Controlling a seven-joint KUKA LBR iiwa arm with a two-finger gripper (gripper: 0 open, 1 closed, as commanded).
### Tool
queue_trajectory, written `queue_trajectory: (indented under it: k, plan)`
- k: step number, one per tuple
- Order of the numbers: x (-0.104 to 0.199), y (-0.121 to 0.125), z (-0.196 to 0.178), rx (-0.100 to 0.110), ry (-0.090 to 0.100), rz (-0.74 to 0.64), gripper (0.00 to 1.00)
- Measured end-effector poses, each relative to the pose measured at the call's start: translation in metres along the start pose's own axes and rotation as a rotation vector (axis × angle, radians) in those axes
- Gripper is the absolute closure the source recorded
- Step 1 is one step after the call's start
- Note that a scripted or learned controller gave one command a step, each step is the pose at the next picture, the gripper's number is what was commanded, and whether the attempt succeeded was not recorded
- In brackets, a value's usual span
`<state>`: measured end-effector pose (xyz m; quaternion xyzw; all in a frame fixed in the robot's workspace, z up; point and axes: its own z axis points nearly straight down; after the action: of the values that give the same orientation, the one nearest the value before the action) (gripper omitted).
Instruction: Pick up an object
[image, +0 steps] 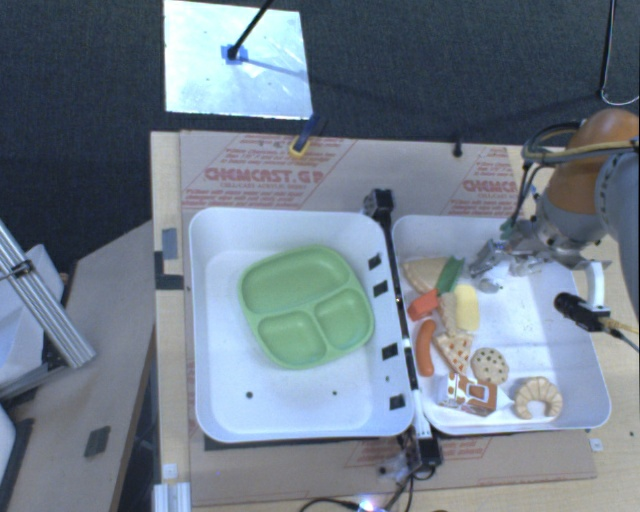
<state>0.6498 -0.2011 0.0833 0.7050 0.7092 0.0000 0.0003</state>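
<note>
My gripper (487, 270) hangs low over the back of the right bin (570, 345), reaching in from the right. It sits just right of a green pod (450, 273) and a pale yellow wedge (424, 272), and just above a yellow block (462, 308). Nothing shows in its grasp. Further toy foods lie in the same bin: an orange carrot (423, 304), a red sausage (425, 348), a pizza slice (453, 351), a round cookie (489, 365), a croissant (538, 397) and a wafer (470, 394).
A green divided plate (305, 305) lies in the left bin (225, 400). A black ridge (392, 300) separates the two bins. A black fitting on the arm (578, 309) juts over the right bin's right side. A metal sheet (237, 60) lies behind the bench.
</note>
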Motion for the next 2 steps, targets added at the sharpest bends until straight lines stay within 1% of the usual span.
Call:
queue_trajectory:
  k: [1,2]
  plan:
    - [0.0,0.002,-0.013,-0.006,-0.002,-0.002,1.0]
    - [-0.003,0.014,-0.067,-0.008,-0.002,0.0,1.0]
